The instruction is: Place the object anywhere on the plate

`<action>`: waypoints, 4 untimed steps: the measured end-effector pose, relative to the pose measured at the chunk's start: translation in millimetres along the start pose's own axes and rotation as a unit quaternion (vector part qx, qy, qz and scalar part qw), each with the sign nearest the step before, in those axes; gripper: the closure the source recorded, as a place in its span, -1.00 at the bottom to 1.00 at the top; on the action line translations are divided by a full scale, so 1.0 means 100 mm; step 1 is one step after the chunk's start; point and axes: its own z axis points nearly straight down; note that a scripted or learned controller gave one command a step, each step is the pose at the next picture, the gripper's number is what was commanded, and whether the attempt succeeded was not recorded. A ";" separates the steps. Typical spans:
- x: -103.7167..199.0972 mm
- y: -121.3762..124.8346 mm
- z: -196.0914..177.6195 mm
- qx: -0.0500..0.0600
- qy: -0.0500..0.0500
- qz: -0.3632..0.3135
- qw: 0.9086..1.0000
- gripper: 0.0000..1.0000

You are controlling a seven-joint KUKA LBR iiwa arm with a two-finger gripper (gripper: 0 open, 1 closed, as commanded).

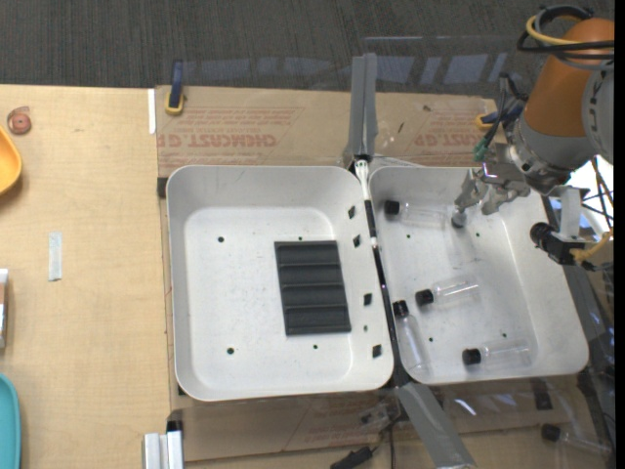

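A black ridged plate (312, 287) lies flat in the middle of the left bin (195, 262). Several clear tubes with black caps lie in the right bin (547, 311): one at the back left (408, 211), one in the middle (449, 291), one along the left wall (405, 328), and one at the front (498, 355). My gripper (479, 205) hangs over the back of the right bin, right of the back-left tube. It is open, with nothing between its fingers.
A cardboard sheet (254, 130) lies behind and under the bins. A metal divider (363, 115) runs between them at the back. The wooden bench top (88, 291) stretches to the left, with an orange object (6, 164) at its edge.
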 end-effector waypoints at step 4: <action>2.98 -1.10 -0.76 0.000 0.000 -0.163 0.987 1.00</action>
